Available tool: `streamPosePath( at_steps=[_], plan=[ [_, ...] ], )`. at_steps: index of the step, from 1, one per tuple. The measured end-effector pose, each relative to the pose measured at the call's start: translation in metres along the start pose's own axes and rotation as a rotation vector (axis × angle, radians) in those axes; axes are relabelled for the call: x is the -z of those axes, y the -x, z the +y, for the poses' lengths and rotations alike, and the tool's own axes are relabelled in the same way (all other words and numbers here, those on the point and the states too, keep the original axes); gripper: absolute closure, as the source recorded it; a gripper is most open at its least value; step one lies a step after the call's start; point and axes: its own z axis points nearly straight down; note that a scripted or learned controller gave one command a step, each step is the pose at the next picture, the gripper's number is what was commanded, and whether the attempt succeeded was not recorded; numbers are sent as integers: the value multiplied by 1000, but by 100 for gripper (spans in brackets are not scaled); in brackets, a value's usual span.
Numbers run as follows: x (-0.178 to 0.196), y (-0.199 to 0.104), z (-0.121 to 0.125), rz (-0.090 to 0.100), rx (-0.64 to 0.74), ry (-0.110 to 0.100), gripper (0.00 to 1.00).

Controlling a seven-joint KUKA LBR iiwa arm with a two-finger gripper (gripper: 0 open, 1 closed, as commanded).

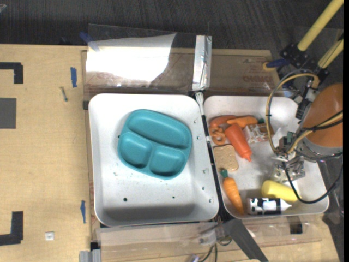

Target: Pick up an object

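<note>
The metal gripper [289, 168] hangs low in the right bin [319, 206], its fingers lost in wires and glare, so I cannot tell how they stand. Just at its 6 o'clock lies a smooth yellow banana-like piece [279, 190], with a black-and-white marker [269, 204] beside that. At 9 o'clock sit an orange bottle [239, 139], a tan bread slice [226, 158] and a tapered carrot [233, 194]. The left bin [103, 162] holds a glossy teal divided plate [155, 142]. Both bins rest on a pale wooden bench [38, 146]; dark carpet [163, 7] lies beyond.
</note>
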Motion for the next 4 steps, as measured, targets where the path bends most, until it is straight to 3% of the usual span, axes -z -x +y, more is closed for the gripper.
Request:
streamPosePath(
  at_steps=[1,2,3,4],
  plan=[
    [0,0,0,0,-1,-2,0],
    [57,40,-111,-5,9,-2,0],
    [25,25,-103,-9,99,-26,0],
    [21,0,-113,-12,79,-32,0]
  ],
)
